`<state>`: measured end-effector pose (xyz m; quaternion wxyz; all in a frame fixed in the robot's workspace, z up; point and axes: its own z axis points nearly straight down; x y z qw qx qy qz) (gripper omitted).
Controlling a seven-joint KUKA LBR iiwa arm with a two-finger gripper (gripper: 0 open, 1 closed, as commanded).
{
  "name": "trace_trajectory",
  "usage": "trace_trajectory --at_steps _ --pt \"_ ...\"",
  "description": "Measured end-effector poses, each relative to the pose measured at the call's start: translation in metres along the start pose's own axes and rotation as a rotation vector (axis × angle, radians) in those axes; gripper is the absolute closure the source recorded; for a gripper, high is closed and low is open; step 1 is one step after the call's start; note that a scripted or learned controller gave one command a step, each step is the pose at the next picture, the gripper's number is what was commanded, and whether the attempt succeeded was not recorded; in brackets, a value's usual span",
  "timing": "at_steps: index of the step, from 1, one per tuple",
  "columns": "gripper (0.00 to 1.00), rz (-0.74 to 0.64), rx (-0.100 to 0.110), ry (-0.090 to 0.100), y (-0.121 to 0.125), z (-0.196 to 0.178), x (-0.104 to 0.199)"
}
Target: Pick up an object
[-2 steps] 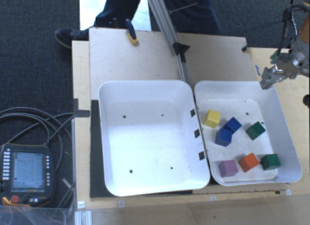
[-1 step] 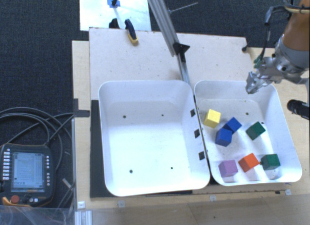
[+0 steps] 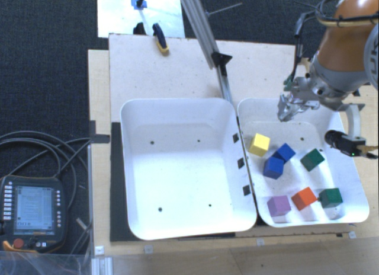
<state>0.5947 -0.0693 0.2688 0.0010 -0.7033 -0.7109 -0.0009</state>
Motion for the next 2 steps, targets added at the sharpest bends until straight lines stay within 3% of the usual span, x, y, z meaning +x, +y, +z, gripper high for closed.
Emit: trace_trajectory --at_steps 2 --pt "1.0 -0.001 0.0 0.0 -0.027 0.002 0.114"
